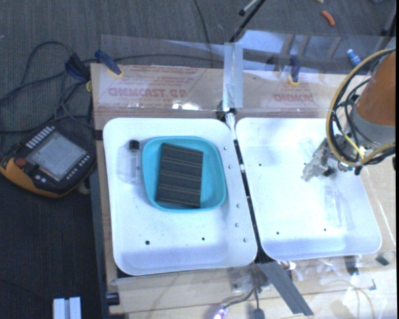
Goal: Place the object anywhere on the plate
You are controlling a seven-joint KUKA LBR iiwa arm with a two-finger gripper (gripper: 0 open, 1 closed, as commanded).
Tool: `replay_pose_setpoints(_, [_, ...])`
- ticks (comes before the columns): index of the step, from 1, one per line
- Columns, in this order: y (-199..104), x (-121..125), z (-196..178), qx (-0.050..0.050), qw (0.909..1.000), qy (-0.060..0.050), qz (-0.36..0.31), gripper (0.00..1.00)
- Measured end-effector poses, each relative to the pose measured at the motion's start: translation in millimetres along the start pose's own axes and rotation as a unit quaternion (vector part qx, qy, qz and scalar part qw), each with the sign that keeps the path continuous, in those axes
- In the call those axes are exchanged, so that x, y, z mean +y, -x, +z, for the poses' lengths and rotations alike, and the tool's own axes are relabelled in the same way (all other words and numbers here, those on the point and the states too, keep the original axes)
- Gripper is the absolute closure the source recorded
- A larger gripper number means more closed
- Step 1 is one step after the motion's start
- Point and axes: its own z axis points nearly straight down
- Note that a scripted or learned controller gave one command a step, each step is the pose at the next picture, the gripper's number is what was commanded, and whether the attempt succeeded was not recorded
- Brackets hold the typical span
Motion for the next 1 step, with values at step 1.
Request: replay_pose_setpoints(1, [0.0,0.0,0.0,0.000,1.0000,0.000,0.000,0.00])
